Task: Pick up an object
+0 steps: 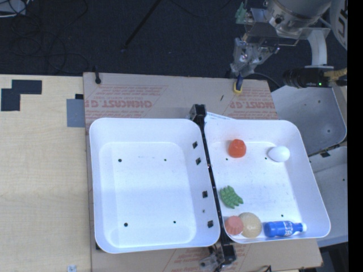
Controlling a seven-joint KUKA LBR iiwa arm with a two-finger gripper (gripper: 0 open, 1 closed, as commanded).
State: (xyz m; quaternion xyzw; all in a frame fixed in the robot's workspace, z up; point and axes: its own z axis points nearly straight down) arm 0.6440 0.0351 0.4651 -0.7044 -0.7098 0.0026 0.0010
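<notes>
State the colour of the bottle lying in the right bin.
Blue, with a white cap: the bottle, clearest in the camera view.

"What sits by the jaws?"

"A brown cardboard sheet [147, 98] with red print, spread beneath them on the pale wooden counter [39, 180]."

"And nearer the camera than the jaws?"

"Two white bins side by side: one bin [266, 191] in front of the jaws, the other bin [147, 186] off toward the view's left."

"Farther that way?"

"Black tape shapes [20, 92] and a grey square [74, 112], well apart from the jaws."
</notes>
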